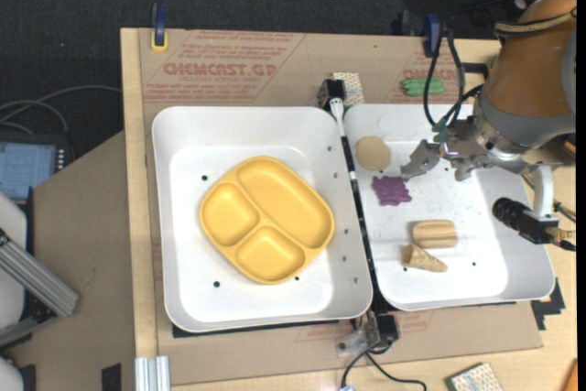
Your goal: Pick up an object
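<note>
The left bin point(174, 197) holds a yellow tray point(265, 218) with three compartments. In the right bin point(513, 279) lie a tan disc point(373, 152), a purple piece point(391, 190), a bun point(433, 233) and a wedge point(424, 259) just below it. The tool point(428, 158) hangs over the bin's upper part, right of the disc; whether it is wide or narrow I cannot tell.

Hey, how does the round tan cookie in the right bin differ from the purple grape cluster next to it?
The round tan cookie is a smooth, pale disc; the purple grape cluster is lumpy with a ragged outline. The cookie lies by the bin's left wall, farther from the camera; the grapes sit nearer and more inward. Both are small, lie flat in the right white bin, untouched.
</note>
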You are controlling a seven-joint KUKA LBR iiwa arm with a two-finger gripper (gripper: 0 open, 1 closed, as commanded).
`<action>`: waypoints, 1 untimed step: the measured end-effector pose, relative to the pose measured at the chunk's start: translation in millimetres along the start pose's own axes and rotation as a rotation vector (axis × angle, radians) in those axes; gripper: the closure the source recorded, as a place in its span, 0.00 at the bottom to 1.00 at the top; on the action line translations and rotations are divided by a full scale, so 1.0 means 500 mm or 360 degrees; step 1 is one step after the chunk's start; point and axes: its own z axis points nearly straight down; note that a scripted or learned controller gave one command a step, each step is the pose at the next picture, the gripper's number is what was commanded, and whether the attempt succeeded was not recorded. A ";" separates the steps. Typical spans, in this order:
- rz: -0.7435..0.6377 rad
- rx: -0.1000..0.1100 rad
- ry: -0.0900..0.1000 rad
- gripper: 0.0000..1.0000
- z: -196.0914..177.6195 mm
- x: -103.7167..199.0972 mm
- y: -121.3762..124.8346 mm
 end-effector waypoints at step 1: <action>0.0000 0.0004 0.0001 0.00 0.244 0.005 0.009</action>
